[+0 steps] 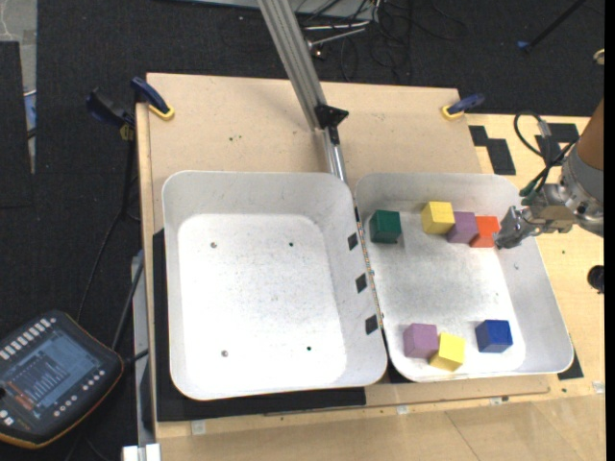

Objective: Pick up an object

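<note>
While the tool [511,230] hangs low at the right-hand shallow white bin's [538,286] far rim, its grip state unreadable, the small orange block [485,230] lies just beside it, likely the intended target.

Two white bins, left bin [259,286] and right bin [461,286], both speckled with fine dark flecks, on a pale tan bench [240,123]. Right bin contents: green cube [385,226], yellow cube [438,217], pale purple cube [463,227], orange cube [485,230], second purple cube [420,339], second yellow cube [448,351], blue cube [494,335]. Clamps [154,99] at the bench corners are blue with yellow tips. Black squares [362,281] mark the seam between bins. Floor [77,248] is black.
</note>
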### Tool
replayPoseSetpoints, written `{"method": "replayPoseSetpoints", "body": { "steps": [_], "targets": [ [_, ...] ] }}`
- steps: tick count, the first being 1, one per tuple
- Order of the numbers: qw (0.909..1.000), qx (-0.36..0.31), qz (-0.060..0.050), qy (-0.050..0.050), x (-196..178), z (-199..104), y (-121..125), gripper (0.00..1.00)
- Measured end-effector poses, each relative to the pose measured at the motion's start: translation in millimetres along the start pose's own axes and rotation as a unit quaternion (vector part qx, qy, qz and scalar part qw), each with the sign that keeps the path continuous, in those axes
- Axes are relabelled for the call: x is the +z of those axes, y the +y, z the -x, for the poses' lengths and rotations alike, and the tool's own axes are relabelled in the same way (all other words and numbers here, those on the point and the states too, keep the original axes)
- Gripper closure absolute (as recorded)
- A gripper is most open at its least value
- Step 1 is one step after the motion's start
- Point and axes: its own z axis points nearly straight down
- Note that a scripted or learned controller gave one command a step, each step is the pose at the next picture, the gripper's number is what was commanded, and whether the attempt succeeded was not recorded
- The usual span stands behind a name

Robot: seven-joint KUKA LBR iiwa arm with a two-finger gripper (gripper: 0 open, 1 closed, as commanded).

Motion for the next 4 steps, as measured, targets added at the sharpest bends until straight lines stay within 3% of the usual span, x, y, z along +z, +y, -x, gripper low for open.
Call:
{"method": "replayPoseSetpoints", "body": {
  "steps": [1,4],
  "targets": [
    [1.0,0.0,0.0,0.0,-54,0,2,1.0],
    [1.0,-0.002,-0.004,0.002,-34,-158,-22,1.0]
  ]
}}
